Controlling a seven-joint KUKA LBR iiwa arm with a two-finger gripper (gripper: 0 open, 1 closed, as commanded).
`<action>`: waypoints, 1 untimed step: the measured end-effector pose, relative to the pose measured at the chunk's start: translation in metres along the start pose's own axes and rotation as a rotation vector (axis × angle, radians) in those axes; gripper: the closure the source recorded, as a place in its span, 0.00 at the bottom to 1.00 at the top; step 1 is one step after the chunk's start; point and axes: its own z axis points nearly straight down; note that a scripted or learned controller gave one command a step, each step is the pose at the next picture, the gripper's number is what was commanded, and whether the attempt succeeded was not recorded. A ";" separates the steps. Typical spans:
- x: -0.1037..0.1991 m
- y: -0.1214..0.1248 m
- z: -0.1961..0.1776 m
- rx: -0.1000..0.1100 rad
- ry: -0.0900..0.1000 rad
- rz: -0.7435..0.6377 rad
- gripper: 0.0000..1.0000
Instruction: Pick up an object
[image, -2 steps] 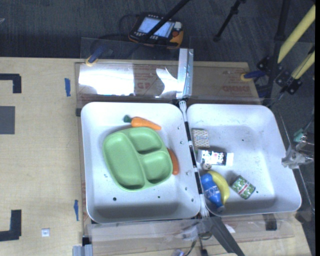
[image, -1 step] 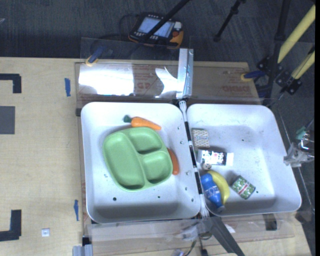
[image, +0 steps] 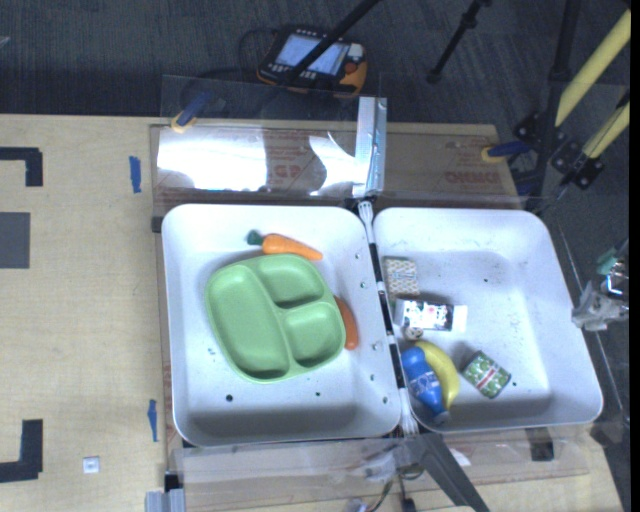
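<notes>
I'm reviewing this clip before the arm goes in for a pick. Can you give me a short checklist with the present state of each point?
1. Pickable things in the right bin: ok. A banana, a blue bottle, a green can, a white packet and a patterned square lie there.
2. Gripper over a target: not ok, it sits at the bin's right rim, apart from every item.
3. Fingers open: cannot tell.
4. Banana free to lift: not ok, it touches the bottle.
5. Green can free: ok, bare floor on its right.
6. Left bin: ok, green tray and carrot lie still.
</notes>
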 end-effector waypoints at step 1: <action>-0.001 0.001 -0.010 -0.002 -0.001 0.000 1.00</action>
